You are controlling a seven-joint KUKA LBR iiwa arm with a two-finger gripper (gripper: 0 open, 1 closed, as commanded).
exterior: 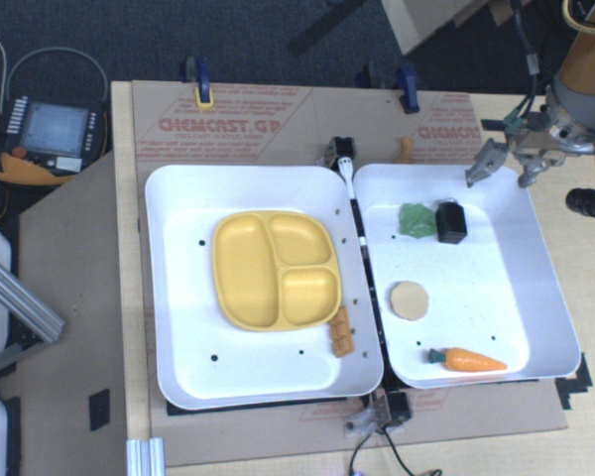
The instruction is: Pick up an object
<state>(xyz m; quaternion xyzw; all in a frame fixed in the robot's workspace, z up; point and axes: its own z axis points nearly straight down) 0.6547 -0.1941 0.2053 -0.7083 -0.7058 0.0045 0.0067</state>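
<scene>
Gripper (506, 167) above the far right corner of the right bin (535, 296), fingers spread and holding nothing.

The right bin holds a green piece (415, 219) touching a black block (449, 221), a round beige cookie (410, 300) and a carrot (468, 361) near the front edge. In the left bin (178, 296) lies a yellow divided plate (276, 269), with a small brown piece (340, 335) just beside it.

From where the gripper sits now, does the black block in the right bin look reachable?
Probably yes. The gripper hovers with fingers spread at the right bin's far edge; the black block lies uncovered, only the green piece touching its side.
</scene>
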